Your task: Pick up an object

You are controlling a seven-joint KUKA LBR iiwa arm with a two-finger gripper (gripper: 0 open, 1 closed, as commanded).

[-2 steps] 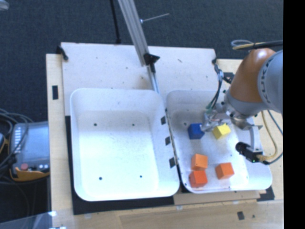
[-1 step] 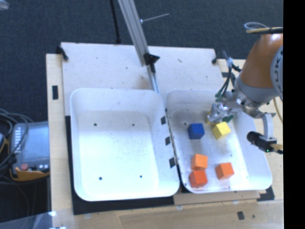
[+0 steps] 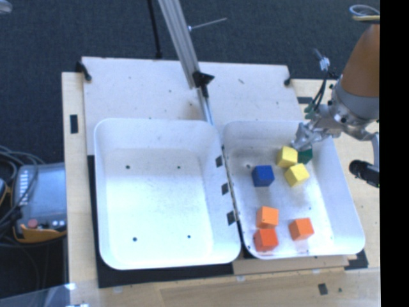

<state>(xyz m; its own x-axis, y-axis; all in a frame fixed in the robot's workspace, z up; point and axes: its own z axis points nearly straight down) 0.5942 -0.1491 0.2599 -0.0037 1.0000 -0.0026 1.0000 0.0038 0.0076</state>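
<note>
From my seat at the remote station I see the grey arm with its orange band [image 3: 363, 59] coming in from the upper right of the frame, its two-finger gripper [image 3: 307, 136] low over the upper right part of the right-hand shallow white plastic bin [image 3: 342, 197]. The gripper's tip sits just beside a small dark green cube [image 3: 305, 155] and a yellow cube [image 3: 287, 157], which touch each other near the bin's upper right; whether the metal fingers are spread or closed I cannot tell, and nothing is visibly between them. A second yellow cube [image 3: 296, 174] lies just below and to the right of the first, close against it. A blue cube [image 3: 262, 176] rests to the left of the yellow pair, near the middle of that bin. Toward the lower part of the bin sit three orange cubes: one [image 3: 268, 217] above another [image 3: 266, 239], the two nearly touching by the bin's left wall, and a third [image 3: 301, 228] apart from them to the right. The left-hand shallow white plastic bin [image 3: 102, 171] fills the centre-left of the frame, beside the first. A slanted aluminium rail [image 3: 180, 34] runs from the top centre down to the gap between the two bins.
</note>
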